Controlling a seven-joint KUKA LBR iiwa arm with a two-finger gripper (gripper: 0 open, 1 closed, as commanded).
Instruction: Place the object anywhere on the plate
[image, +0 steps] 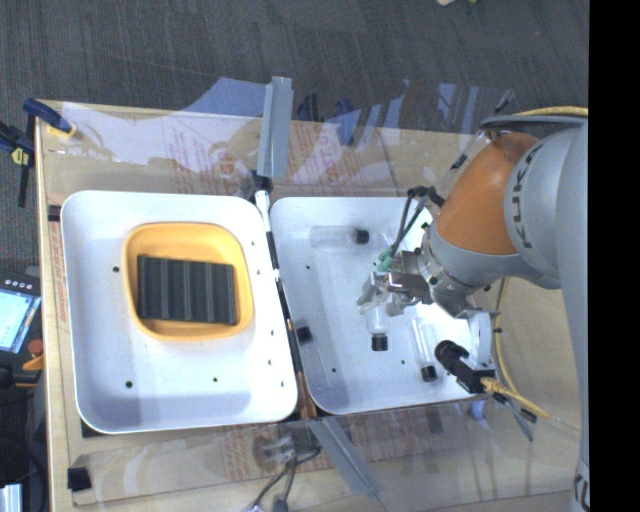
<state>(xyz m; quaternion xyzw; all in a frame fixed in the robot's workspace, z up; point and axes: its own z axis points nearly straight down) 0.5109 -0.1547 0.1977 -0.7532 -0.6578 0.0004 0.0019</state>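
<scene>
I am working in a robotics lab, by every sign here. The grey arm with its orange band (480, 205) reaches over a pale worktop (150, 150) covered by a clear sheet held in metal rails (273, 125). Two shallow white bins (90, 380) sit side by side on it, to the left of the arm. Dark carpet (200, 40) lies beyond the worktop, and a small lit screen (14, 315) stands at the far left edge.

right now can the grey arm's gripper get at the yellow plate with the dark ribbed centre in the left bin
Probably yes: the yellow plate lies open in the left white bin, nothing over it. The gripper sits above the right white bin, with just the low divider between.
</scene>
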